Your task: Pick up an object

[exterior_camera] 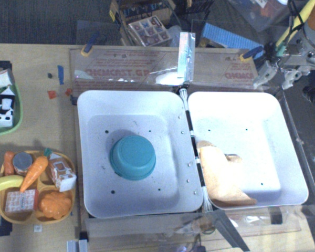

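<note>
Two shallow white bins are sitting side by side on a wooden bench, the left bin (89, 114) holding an upturned teal bowl (133, 157) near its middle and the right bin (262, 114) holding a tan cloth (223, 177) that is lying against its left wall toward the near edge. Off the right bin's far right corner, the gripper (275, 70) is hovering above the bench with nothing between its fingers, though whether it is apart or together I cannot tell; the cloth is lying well apart from it toward seven o'clock, and the bowl farther off toward eight o'clock.
</note>
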Tool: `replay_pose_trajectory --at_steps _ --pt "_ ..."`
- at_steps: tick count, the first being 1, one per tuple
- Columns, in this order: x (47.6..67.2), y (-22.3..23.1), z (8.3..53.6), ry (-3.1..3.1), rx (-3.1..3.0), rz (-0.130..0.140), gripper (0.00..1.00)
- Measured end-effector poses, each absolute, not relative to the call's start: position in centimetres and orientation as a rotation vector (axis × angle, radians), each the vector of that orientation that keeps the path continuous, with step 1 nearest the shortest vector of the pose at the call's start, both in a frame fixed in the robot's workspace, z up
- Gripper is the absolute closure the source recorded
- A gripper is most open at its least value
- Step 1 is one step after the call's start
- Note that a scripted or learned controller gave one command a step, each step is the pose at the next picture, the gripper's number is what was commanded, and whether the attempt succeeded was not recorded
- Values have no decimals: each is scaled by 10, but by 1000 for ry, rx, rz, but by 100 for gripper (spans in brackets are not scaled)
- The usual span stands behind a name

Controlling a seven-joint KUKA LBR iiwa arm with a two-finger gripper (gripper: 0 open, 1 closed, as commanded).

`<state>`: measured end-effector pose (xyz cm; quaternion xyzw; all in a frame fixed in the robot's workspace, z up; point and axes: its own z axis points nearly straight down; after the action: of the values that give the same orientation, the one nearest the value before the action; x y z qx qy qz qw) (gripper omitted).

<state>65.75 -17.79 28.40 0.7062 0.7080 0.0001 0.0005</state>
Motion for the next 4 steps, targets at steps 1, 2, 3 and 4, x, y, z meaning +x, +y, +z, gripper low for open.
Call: replay_pose_trajectory --at_steps 1,2,3,4 --pt "584 -150 192 1898 2506 -2 0" --pt "520 -157 173 1970 2449 -1 0" --pt "519 -108 89 2095 2331 10 0" --pt "520 -109 99 2089 2333 14 100"
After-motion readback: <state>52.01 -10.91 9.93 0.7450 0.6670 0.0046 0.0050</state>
